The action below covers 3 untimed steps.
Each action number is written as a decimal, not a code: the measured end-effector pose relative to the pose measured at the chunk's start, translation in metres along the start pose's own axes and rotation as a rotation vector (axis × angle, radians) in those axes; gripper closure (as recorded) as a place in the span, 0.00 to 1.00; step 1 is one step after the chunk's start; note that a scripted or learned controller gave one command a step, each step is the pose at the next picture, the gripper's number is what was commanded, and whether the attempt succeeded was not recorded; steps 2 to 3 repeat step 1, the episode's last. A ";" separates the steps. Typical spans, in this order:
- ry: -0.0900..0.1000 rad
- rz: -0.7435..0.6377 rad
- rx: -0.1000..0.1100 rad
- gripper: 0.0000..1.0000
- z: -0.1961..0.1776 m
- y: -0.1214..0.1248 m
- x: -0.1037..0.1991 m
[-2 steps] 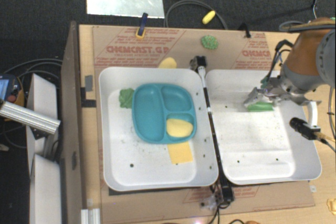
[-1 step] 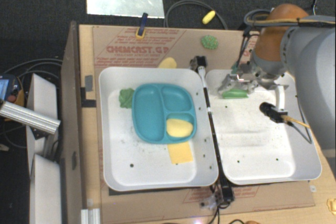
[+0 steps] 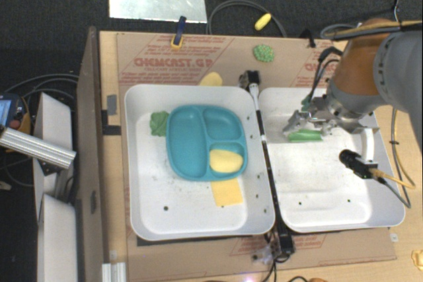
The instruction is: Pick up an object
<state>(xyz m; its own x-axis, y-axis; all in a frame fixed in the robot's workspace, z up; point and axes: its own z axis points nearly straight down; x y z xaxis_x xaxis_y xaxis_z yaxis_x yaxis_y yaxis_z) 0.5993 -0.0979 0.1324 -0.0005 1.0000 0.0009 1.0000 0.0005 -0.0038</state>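
Grasp step, approx: claw (image 3: 305, 123) sits low in the right bin (image 3: 330, 208), right above or touching a green pod-like item (image 3: 305, 136) near the bin's upper-left corner. Can't tell if claw is spread or pinching, so the item prob. isn't held yet. Next move needs a firm close on the pod, then a straight lift w/o dragging it.

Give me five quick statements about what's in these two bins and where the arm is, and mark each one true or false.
1. The teal divided plate lies in the left bin. True.
2. A yellow oval piece sits in one of the plate's compartments. True.
3. The gripper is over the left bin. False: it is over the right bin.
4. The long green piece lies on the plate. False: it lies in the right bin, by the gripper.
5. A flat yellow slice lies in the left bin beside the plate. True.
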 end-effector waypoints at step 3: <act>0.001 -0.009 -0.008 1.00 -0.088 -0.056 0.058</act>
